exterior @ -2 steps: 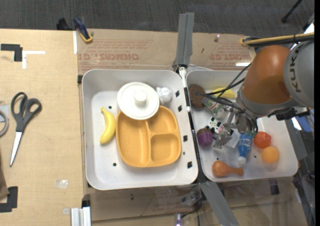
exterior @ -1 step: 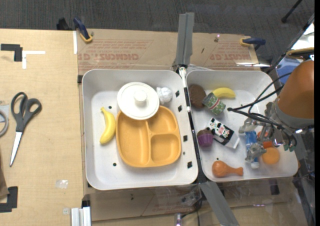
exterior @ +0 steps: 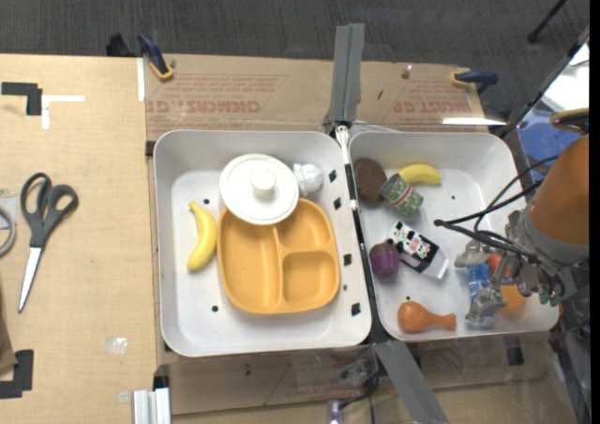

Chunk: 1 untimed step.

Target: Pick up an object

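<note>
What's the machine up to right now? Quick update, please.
Hand low in right bin, near corner. Grip unclear, nothing seen held. Orange toy beside it; wires cross above.

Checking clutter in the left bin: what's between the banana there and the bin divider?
In the camera view, the orange divided tray lies between the left bin's banana and the divider, with the white lid resting over its upper edge.

Right bin, lower right of the frame: a small blue object (exterior: 479,279) lies near the bin's right wall, beside an orange item (exterior: 512,296). An orange pear-shaped toy (exterior: 424,317) lies on its side along the bottom wall, narrow end pointing right. A purple round piece (exterior: 384,260) sits near the dividing wall.
</note>
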Each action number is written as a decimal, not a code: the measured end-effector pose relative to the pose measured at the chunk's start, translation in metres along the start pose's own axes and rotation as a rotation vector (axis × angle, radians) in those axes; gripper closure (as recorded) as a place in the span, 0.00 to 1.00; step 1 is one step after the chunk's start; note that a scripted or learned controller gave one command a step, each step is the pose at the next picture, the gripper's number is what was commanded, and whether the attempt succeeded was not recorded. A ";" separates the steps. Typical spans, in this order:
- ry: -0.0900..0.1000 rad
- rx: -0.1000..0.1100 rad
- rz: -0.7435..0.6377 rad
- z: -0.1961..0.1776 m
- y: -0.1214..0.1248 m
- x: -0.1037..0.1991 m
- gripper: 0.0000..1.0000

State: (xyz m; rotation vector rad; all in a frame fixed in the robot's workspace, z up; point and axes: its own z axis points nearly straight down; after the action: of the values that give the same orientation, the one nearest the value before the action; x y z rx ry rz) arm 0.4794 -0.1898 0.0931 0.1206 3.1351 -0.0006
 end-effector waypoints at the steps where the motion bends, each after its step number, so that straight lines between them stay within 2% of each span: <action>1: -0.003 0.000 0.038 -0.001 0.022 -0.121 0.00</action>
State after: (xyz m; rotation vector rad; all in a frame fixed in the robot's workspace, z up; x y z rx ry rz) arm 0.6015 -0.1768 0.0944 0.1799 3.1290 -0.0007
